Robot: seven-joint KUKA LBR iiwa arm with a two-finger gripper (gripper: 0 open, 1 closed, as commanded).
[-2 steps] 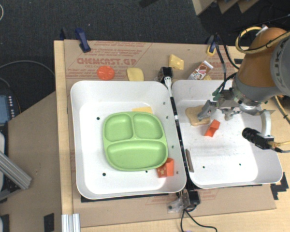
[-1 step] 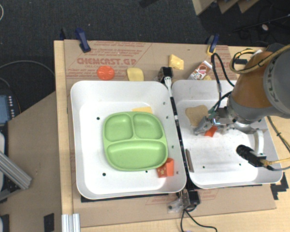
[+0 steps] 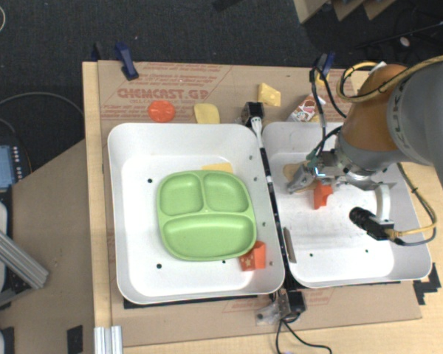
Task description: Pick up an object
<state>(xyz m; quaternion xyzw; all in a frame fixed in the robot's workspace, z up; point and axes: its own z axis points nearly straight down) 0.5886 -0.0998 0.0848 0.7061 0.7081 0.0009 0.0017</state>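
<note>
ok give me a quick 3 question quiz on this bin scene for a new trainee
1. True or false: the green divided plate lies in the left bin.
2. Multiple choice: which item lies on the cardboard beyond the bins? A) the orange disc B) the green plate C) the orange block
3. Short answer: what small thing sits just below the gripper in the right bin?

Key
1. True.
2. A. The plate and the orange block are both in the left bin.
3. A small red-orange block, standing on the bin floor.
</note>
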